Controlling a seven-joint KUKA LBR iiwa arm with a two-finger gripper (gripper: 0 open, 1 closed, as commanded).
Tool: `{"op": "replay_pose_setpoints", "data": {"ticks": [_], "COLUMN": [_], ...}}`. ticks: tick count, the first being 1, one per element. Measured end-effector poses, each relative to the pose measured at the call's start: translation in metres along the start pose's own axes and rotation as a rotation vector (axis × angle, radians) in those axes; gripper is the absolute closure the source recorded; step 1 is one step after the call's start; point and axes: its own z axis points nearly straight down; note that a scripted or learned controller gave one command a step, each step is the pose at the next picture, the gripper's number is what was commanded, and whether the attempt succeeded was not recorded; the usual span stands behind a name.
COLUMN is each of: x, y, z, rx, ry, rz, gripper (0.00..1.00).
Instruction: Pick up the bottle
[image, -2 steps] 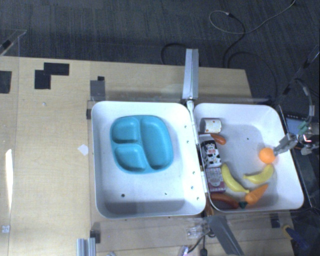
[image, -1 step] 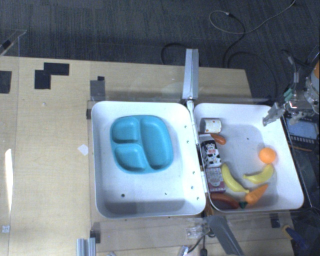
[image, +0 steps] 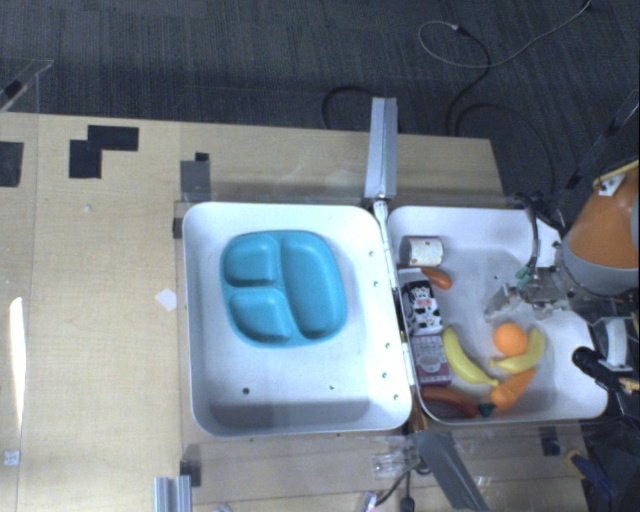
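Observation:
The bottle (image: 422, 306), white with black patches and a red top end, lies lengthwise along the left wall of the right bin (image: 470, 222). My gripper (image: 524, 288) hangs over the right half of that bin, just above an orange (image: 510, 340). It is about a hand's width to the right of the bottle and apart from it. The arm's orange band (image: 606, 228) sits at the right edge of the view.
Around the bottle lie a small white cylinder (image: 422, 250), a little orange-red piece (image: 436, 279), a dark flat pack (image: 431, 358), two bananas (image: 464, 360), a carrot (image: 505, 391) and a red item (image: 450, 402). The left bin (image: 200, 330) holds a blue divided plate (image: 284, 286).

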Motion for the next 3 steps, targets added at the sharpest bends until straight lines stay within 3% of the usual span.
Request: {"op": "replay_pose_setpoints", "data": {"ticks": [1,2,3], "x": [0.0,0.029,0.01], "y": [0.002,0.008,0.039], "z": [-0.012,-0.104,-0.27], "rx": [-0.005,-0.002,-0.004], "ry": [-0.001,-0.001,-0.002], "rz": [-0.002,0.208,-0.023], "gripper": [1.0,1.0,1.0]}}
